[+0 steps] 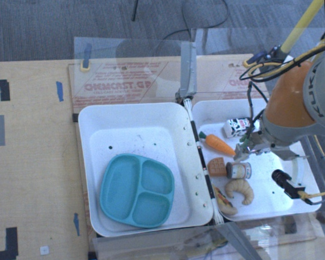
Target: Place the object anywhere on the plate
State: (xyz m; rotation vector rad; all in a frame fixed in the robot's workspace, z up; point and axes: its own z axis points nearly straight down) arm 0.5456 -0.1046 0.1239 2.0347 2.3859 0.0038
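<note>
Wooden counter [34,177], two white bins. Tool [245,152], grip state indiscernible, above small can [238,170]: rigid, light, slippery; grasp its sides. Teal plate [136,190] awaits.

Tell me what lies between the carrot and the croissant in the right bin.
In the camera view, a small brown block and a can on its side lie between the carrot and the croissant.

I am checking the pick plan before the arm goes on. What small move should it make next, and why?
Probably a short descent onto the small can. The gripper sits just above it in the right bin, with the carrot and croissant close by, and nothing is seen between its fingers. The teal plate in the left bin bears no object yet.
</note>
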